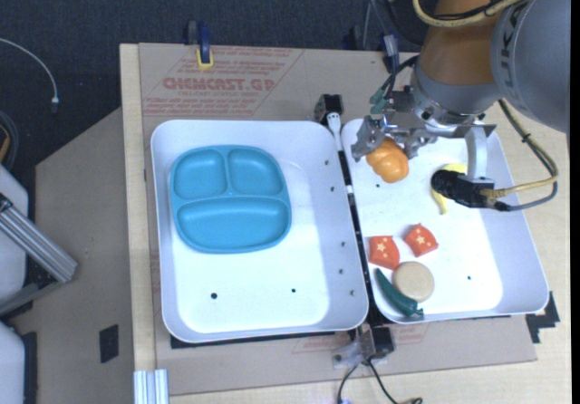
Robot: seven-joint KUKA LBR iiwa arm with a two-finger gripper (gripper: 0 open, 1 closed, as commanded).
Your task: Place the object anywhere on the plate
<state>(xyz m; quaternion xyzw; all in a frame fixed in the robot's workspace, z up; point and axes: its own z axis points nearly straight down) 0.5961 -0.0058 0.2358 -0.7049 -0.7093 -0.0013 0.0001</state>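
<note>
A blue three-compartment plate (pixel 231 199) lies in the left bin (pixel 263 293). Over the far left part of the right bin (pixel 489 284), my gripper (pixel 388 149) hangs below the orange wrist band. An orange toy fruit (pixel 389 162) sits between its fingers, which are shut on it. The fruit appears lifted a little above the bin floor. It is well to the right of the plate, across the divider between the bins.
The right bin holds two red strawberry pieces (pixel 384 251) (pixel 421 239), a tan round cookie (pixel 413 281), a green pod (pixel 399 296) and a yellow piece (pixel 442 198) partly hidden by a black part of the arm (pixel 458 187). A clamp (pixel 205 44) stands at the back.
</note>
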